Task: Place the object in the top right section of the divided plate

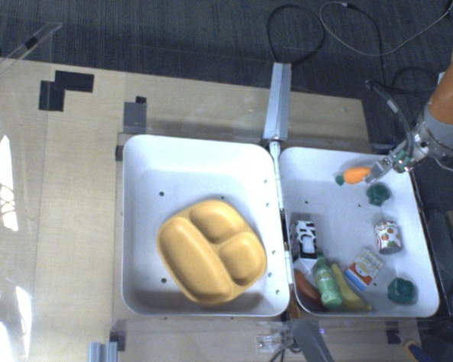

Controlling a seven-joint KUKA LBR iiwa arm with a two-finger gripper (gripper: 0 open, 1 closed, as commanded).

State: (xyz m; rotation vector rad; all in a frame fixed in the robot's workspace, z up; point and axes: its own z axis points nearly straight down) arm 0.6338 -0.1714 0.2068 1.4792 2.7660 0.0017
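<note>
Camera view, looking down at a slant on two white bins set side by side on a pale wooden bench.

Left bin [137, 209]: holds one thing, a yellow divided plate [211, 248] with three rounded sections. It sits a little below the bin's centre, turned at an angle, and nothing lies in any of its sections.

Right bin [428, 258]: holds the loose items. An orange carrot-shaped object [355, 175] lies near the upper middle of the bin floor. Just right of it and slightly lower, a dark green lump [378, 195]. Further down the right side, a small red-and-white can [388, 237] lying tilted, and a second dark green piece [402, 290] near the lower right corner. A small packet [365, 267] with an orange patch sits between the can and the lower cluster. Against the left wall, a black-and-white object [305, 236]. Along the lower left edge, a green bottle [327, 283], a yellow piece [348, 289] beside it, and a red piece [304, 284] on its left, all crowded together and touching.

Arm: grey with orange band, enters from upper right. Gripper [382, 169] is low over the top of the right bin, its tip just beside the carrot's right end. Cannot tell from this angle whether the tip touches the carrot, or how the hand is set; the carrot is not visibly held.

Cables loop over the dark floor above the bench.
</note>
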